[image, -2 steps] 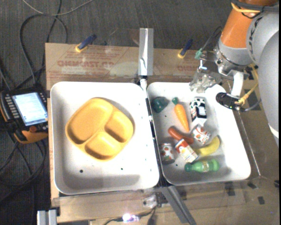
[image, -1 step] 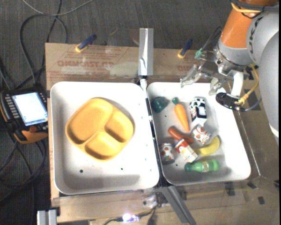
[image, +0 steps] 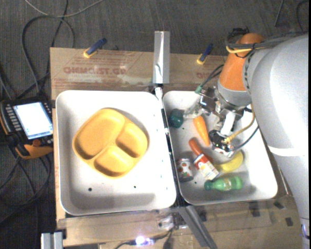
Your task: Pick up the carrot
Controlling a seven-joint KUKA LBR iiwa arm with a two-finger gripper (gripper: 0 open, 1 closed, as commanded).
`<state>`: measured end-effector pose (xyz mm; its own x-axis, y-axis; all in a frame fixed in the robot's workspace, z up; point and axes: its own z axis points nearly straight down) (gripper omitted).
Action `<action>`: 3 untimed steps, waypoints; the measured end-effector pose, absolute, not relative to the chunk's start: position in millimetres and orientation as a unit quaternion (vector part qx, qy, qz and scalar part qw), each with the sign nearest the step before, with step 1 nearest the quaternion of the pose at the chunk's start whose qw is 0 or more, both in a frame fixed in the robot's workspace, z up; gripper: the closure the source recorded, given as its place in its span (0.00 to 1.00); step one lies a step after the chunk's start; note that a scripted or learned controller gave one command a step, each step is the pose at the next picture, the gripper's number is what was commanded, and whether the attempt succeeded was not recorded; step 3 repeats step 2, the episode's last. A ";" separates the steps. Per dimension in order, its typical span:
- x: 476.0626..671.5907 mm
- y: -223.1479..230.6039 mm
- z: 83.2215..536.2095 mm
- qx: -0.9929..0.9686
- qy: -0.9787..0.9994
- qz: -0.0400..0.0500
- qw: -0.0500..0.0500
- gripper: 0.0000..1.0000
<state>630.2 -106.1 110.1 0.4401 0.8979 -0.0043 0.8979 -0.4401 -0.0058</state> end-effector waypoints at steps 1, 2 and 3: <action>630.2 -106.2 115.1 -0.848 -0.530 0.007 0.002 1.00; 669.1 -36.0 213.2 -0.822 -0.569 0.003 0.000 1.00; 669.1 -36.0 213.2 -0.822 -0.569 0.003 0.000 1.00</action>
